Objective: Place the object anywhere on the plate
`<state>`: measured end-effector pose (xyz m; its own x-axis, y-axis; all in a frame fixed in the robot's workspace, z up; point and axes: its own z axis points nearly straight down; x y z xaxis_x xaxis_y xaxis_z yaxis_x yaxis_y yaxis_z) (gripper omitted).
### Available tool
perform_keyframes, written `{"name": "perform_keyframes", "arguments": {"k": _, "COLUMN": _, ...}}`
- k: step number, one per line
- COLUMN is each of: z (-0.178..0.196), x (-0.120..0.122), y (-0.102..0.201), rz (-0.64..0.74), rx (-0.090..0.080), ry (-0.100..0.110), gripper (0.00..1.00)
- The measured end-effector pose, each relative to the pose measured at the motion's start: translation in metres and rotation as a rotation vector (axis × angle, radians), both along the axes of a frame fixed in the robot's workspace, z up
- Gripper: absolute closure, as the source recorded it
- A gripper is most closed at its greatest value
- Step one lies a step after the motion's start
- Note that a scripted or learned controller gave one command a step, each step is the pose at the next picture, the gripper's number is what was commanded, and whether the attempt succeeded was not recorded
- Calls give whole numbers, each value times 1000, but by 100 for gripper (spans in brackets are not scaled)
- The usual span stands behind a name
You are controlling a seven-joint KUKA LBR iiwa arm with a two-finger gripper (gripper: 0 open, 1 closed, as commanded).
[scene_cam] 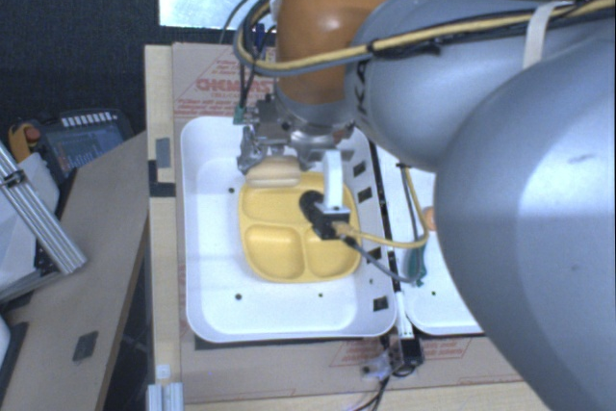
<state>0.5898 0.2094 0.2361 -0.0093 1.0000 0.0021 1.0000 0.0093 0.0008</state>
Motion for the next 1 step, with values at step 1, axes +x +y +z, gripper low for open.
{"name": "perform_keyframes", "arguments": {"k": 1, "z": 0, "x": 1, "y": -3, "rz": -5, "rx": -1, "ry": 0, "gripper": 0}}
